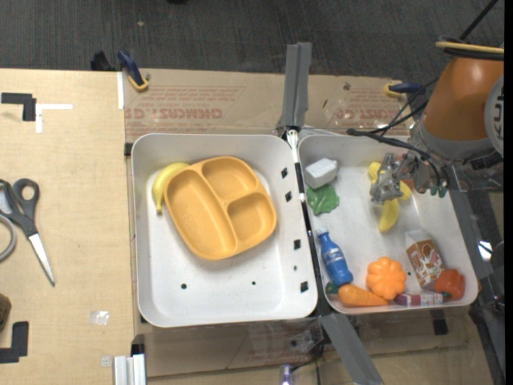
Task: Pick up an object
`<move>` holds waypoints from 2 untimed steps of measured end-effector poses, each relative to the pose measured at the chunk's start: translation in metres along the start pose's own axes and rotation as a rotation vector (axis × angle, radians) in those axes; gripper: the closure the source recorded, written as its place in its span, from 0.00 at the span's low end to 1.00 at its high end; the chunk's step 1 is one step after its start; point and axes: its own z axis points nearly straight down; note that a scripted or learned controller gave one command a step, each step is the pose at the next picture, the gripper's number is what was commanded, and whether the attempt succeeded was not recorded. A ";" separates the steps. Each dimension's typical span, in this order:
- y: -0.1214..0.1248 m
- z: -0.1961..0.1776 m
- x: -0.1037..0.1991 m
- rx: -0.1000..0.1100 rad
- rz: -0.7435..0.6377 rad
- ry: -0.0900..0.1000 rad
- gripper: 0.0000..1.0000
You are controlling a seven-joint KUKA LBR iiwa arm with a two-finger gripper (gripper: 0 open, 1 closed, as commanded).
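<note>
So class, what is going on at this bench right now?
A grey and orange robot arm reaches in from the right, and its gripper is low over the right bin, by some yellow toys. Nothing is visibly lifted yet. That bin also holds a blue bottle, a small pumpkin and a carrot. The left bin holds a divided yellow plate with a banana beside it.

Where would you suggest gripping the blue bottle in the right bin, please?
Probably across the middle of the blue bottle, coming straight down from above. It lies flat, its length running along the bin's left wall, so the fingers should close across its narrow width; the carrot crowds its lower end.
</note>
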 end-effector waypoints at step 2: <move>0.054 0.012 0.032 0.000 0.184 0.011 1.00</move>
